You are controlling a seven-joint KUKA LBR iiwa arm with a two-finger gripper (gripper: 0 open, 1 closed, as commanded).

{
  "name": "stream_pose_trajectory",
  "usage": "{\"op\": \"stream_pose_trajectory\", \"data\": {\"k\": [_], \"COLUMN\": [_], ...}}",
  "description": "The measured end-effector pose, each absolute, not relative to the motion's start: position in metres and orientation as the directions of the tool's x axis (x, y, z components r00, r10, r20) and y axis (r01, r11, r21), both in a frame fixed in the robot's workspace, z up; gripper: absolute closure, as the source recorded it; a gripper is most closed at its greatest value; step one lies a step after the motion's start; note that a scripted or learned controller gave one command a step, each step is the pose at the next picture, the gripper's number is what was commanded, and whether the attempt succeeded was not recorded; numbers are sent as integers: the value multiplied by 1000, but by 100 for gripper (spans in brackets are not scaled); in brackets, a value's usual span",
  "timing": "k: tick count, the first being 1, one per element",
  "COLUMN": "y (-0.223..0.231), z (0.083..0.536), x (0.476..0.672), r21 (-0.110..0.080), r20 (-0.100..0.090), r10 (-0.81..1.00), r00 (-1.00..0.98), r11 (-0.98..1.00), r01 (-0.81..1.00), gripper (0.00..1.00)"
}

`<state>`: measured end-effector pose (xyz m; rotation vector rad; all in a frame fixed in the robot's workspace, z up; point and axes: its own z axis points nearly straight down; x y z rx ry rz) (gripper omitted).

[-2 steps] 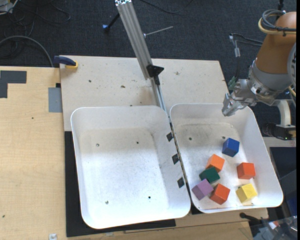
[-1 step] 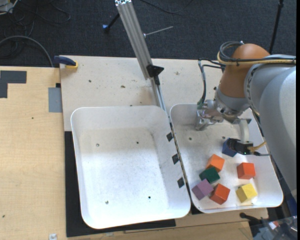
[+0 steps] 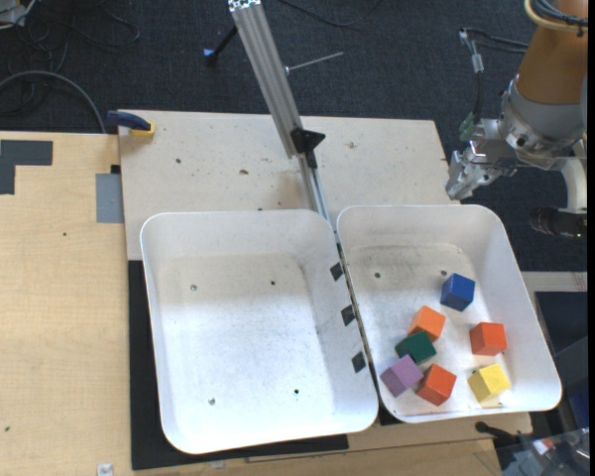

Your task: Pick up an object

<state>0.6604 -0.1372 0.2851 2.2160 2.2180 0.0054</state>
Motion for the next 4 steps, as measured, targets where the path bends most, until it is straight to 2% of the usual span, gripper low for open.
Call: {"op": "stream_pose_trajectory", "data": {"k": [1,2,3,4], "y": [-44,-48,-48,-106], "z": [228,231,241,134], "x": [637,638,638,639], "r21": [-8,-3,-4,-10], "r20": [4,0,1,-1], "r10": [1000,1000,1000,1000], "r00": [-6,-2,-2,4], "r11": [6,2,2,-4], "r01": [1000,1000,1000,1000], "gripper": [100,0,100,100]}}
